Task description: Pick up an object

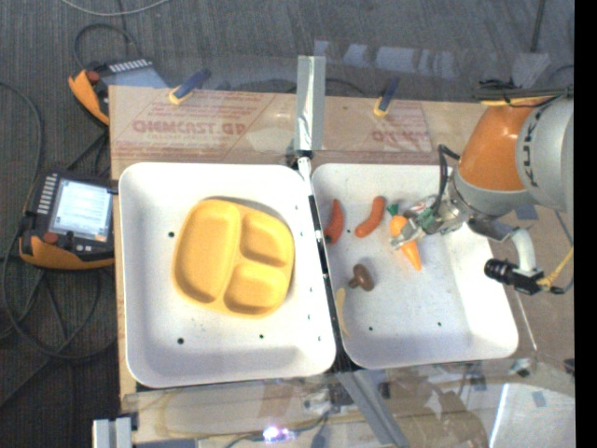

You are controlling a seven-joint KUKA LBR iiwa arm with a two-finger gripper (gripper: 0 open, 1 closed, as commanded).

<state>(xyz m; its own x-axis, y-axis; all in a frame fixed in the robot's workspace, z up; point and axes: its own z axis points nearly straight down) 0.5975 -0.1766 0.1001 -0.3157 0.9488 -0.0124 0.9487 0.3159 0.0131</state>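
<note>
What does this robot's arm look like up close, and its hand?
The arm is chunky and rounded, pale grey, with a bright orange band above the wrist. Its hand is a small cluster of metal parts with green bits. A black cylinder on a white bracket sticks out beside it.

We see two bins side by side, a divided tray [236, 256] in the left bin [149, 343], two sausages [335, 219], a carrot [411, 253] and a mushroom [362, 276] in the right bin [448, 329], gripper [424, 220] just behind the carrot, a pendant [70, 220] left of the bench.
</note>
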